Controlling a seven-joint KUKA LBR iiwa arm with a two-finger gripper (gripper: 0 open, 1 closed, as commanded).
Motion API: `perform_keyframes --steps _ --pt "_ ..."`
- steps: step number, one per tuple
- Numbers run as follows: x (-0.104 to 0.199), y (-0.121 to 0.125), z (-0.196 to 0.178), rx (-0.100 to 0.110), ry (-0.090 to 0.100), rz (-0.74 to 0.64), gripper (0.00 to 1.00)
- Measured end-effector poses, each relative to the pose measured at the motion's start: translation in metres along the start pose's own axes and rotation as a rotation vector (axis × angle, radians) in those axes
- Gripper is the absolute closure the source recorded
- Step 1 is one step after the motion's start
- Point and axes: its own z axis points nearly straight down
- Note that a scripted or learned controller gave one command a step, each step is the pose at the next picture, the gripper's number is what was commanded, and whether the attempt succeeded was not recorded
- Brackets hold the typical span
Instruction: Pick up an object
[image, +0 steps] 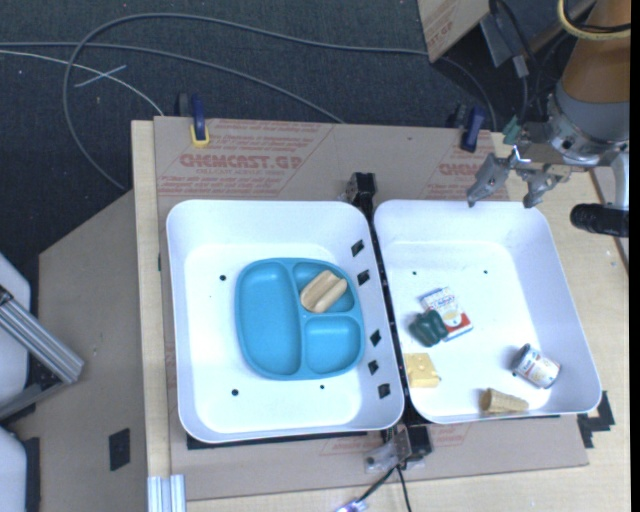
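My gripper (510, 188) hangs above the far edge of the right bin (560, 262), open, with nothing between its fingers. Well below it in that bin lie a small white, red and blue packet (446, 308), a dark green piece (430, 328) touching the packet's left side, a yellow cheese-like wedge (422, 371), a tan wedge (503, 402) and a small silver can (536, 367). In the left bin (200, 330) a blue divided tray (290, 325) holds a tan bread-like roll (323, 290) in its upper right compartment.
Black clips (362, 188) join the bins along the middle seam. Blue clamps (199, 122) hold the cardboard sheet at the back. Cables run over the dark floor at the upper left. A cardboard box (450, 25) stands behind the bench.
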Motion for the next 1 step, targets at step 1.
perform_keyframes --steps 1 --pt "0.0006 0.0019 -0.0084 -0.014 -0.002 -0.003 0.0"
